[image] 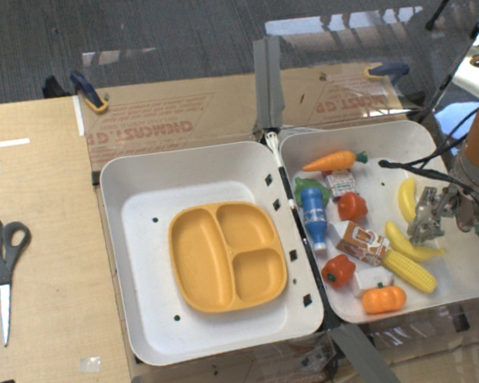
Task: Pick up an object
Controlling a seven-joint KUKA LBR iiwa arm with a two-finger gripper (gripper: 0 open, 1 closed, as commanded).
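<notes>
From my remote station I see the bench bearing two shallow white plastic bins side by side. The left bin [136, 271] contains a yellow three-compartment plastic tray [228, 256], lying flat near the centre.

The right bin [463, 274] contains the candidate objects for pick-up:
- An orange toy carrot with a green top [333, 161], lying near the far wall.
- A blue bottle with a green cap [313, 211], lying along the bin's left wall.
- A small white packet [342, 183], just beside the bottle and below the carrot.
- A red toy tomato [351, 207], near the bin's middle.
- A brown and white snack wrapper [363, 244], below the tomato.
- A red toy pepper [338, 270], just left of the wrapper.
- A small orange toy pumpkin [384, 299], at the near wall.
- A yellow toy corn cob [409, 270], lying on a slant, beside the pumpkin.
- Two yellow toy bananas, one [408, 199] upright in the picture, one [406, 242] lying under the gripper.

The grey two-finger gripper [423, 227] sits low in the right bin, directly over the lower banana. I cannot tell whether its fingers are spread or pressed together, nor whether they touch the banana.

On the wooden bench left of the bins lies a pair of black-handled scissors [2, 264].
</notes>
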